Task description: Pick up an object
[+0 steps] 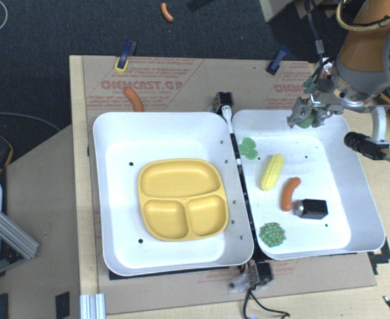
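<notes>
The right bin [354, 198] holds a green leafy toy [248, 147], a yellow corn cob [272, 171], an orange sausage [290, 193], a black block [312, 209] and a green broccoli [272, 234]. My gripper [307, 116] hangs over the bin's far edge, above and to the right of the leafy toy and apart from all these objects. A small greenish patch shows at its tip; what it is stays unclear.
The left bin [115, 145] holds a yellow divided plate [181, 198]. An orange sausage [134, 99] lies on the cardboard behind the left bin, and another [167, 11] lies on the dark floor. Blue clamps [124, 56] hold the board's far edge.
</notes>
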Available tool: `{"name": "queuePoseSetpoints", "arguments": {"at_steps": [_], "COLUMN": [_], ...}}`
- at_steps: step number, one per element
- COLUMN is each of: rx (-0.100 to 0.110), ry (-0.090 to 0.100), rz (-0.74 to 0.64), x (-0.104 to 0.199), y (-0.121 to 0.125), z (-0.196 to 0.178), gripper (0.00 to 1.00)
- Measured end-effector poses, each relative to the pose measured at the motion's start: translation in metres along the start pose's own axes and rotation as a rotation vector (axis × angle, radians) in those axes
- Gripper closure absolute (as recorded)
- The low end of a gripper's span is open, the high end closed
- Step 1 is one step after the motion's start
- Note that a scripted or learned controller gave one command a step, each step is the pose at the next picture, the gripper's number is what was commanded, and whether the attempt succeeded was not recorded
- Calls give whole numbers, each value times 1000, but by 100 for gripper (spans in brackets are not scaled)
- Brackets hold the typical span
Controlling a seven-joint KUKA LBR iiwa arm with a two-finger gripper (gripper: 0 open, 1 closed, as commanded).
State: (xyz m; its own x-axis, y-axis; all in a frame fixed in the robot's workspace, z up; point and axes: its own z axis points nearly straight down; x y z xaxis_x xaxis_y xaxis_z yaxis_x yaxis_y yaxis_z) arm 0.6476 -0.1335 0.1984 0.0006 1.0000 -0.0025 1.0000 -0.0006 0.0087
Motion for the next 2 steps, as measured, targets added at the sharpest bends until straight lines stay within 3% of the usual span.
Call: {"name": "queuePoseSetpoints", "arguments": {"at_steps": [1, 2], "rx": [3, 12], "ry": [1, 4], "rz": [-1, -3], "x": [0, 35], "y": [1, -36], "z": [-29, -39], "gripper": [100, 100]}}
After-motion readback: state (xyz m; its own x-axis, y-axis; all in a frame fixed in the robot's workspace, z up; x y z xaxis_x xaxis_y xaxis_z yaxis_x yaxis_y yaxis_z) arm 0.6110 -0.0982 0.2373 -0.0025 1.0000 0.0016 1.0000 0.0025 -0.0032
